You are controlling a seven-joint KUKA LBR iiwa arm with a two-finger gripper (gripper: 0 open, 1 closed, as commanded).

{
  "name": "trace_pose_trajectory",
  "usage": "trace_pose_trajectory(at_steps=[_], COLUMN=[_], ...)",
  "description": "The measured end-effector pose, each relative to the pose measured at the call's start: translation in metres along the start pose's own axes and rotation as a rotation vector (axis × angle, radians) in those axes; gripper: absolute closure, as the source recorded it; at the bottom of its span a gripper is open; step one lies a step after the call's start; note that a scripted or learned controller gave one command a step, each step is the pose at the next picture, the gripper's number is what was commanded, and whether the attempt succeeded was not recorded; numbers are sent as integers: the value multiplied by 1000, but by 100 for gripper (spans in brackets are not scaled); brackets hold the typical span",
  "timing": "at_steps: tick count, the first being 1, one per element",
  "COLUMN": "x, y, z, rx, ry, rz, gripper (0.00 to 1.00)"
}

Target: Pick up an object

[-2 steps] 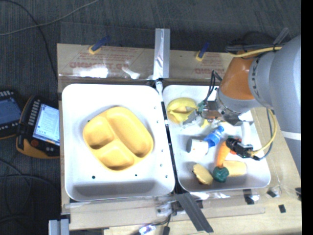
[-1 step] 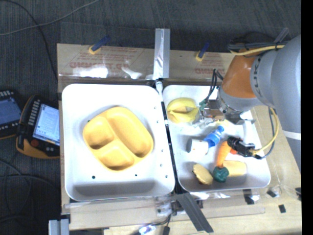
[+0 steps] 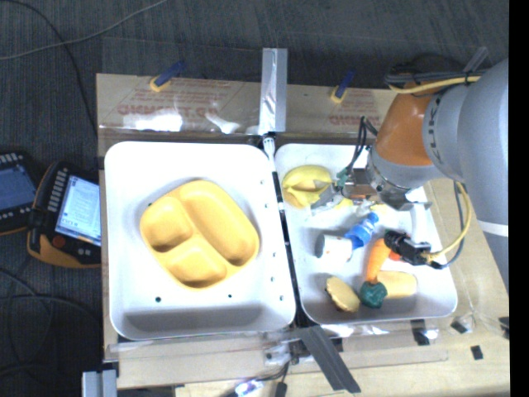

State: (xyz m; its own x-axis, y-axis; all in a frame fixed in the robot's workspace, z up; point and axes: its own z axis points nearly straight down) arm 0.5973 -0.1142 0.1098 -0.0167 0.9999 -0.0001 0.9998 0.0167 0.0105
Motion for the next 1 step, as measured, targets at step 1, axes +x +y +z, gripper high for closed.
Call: trace_pose_trajectory(at_steps=[1], x=[24], y=[50], z=[-73], rx=[11], ry=[0], rz=[-141], gripper=[0])
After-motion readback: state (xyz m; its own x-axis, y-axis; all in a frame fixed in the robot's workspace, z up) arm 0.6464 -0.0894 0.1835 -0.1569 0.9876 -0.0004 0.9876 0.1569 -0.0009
